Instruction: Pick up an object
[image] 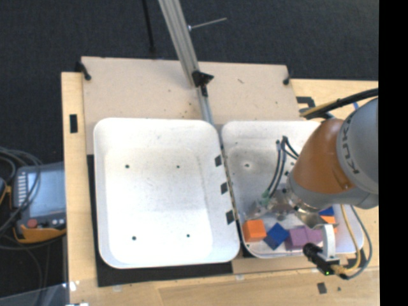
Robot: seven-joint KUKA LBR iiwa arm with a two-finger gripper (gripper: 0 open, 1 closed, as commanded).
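In the right bin (255,146), near its front edge, lie several small blocks: an orange cube (255,229), a dark blue cube (276,235) and a purple block (303,237). A blue and an orange piece (327,216) peek out from under the arm at the right. The arm, with its orange band (322,161), hangs low over these blocks. My gripper (288,210) sits just behind the blue cube and the purple block, mostly hidden by the wrist.
The left bin (159,190) stands beside the right one, with black clips along the shared wall. A slanted aluminium rail (182,40) rises from behind the bins. Cables trail at the arm's right side, and a handheld pendant (35,199) lies off the bench to the left.
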